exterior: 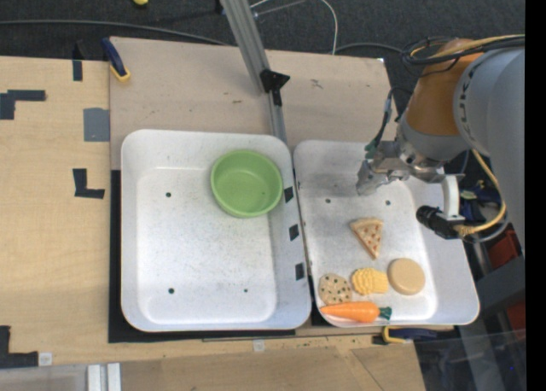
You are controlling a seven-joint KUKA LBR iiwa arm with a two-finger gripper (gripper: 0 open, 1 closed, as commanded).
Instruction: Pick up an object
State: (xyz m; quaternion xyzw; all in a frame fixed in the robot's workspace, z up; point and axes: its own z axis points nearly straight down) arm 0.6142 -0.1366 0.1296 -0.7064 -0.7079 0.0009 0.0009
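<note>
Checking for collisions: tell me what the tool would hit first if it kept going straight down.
Probably bare floor of the right bin: the tool points there, with the pizza slice nearer the camera. Depth is unclear.

no readable text, labels, numbers or signs anywhere

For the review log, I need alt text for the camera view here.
A grey arm's gripper hovers over the right bin, above a pizza slice, round biscuit, corn, cookie and carrot. The left bin holds a green bowl.
</note>
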